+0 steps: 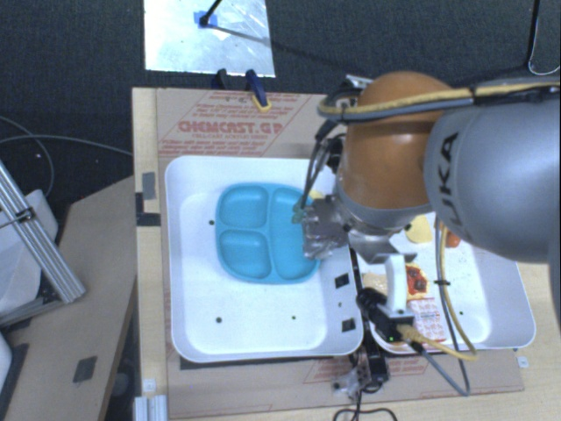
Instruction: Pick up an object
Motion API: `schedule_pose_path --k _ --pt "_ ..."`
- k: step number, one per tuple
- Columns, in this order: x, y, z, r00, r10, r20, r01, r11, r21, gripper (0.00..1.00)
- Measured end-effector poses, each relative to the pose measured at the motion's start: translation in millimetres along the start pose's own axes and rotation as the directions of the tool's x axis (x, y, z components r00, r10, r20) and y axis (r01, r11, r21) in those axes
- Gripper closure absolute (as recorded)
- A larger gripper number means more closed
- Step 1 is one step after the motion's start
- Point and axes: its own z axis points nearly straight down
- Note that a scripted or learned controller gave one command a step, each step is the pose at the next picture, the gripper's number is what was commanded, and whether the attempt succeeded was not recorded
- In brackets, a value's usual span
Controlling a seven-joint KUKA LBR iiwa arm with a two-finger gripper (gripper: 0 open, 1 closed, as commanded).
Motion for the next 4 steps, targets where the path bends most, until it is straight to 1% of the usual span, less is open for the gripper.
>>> schedule_pose_path --k 1,2,3,4 --pt "11 21 -169 1.000 0.000 -0.005 0.000 1.000 -0.023 1.00" --pt "69 -1 -80 1.000 -0.003 0.002 0.003 1.000 0.004 1.00" --pt "50 1 -99 1.000 0.006 0.000 -0.006 1.000 -0.005 1.00" --pt "24 32 18 1.000 0.010 0.005 -0.010 1.000 0.006 1.00"
